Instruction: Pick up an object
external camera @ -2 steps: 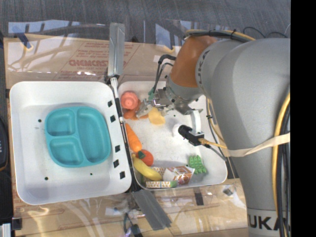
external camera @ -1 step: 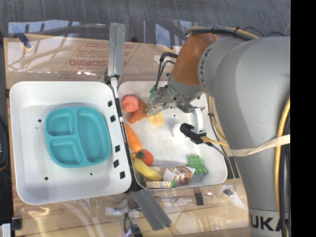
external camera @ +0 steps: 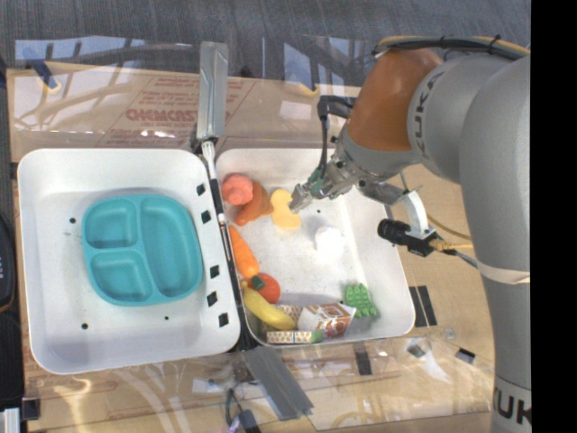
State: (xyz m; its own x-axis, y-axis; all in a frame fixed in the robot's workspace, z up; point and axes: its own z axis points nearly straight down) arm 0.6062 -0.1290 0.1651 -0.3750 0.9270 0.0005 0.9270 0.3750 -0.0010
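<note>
My gripper [external camera: 301,198] hangs over the upper middle of the right bin [external camera: 383,278], its tip right at a small yellow object [external camera: 285,211]. Whether anything sits between its fingers I cannot tell. To the left lie a pink round fruit [external camera: 237,188] and an orange piece [external camera: 258,205]. A carrot [external camera: 243,253] lies along the bin's left wall. Below it sit a tomato [external camera: 266,287] and a banana [external camera: 267,310]. A small carton [external camera: 326,319] and a green block [external camera: 360,299] rest near the front wall. A white object [external camera: 326,238] lies mid-bin.
The left bin [external camera: 45,332] holds a teal divided tray [external camera: 141,247]. A grey divider bar [external camera: 212,93] runs between the bins at the back. The arm's grey body and orange band [external camera: 397,97] cover the right bin's back right corner.
</note>
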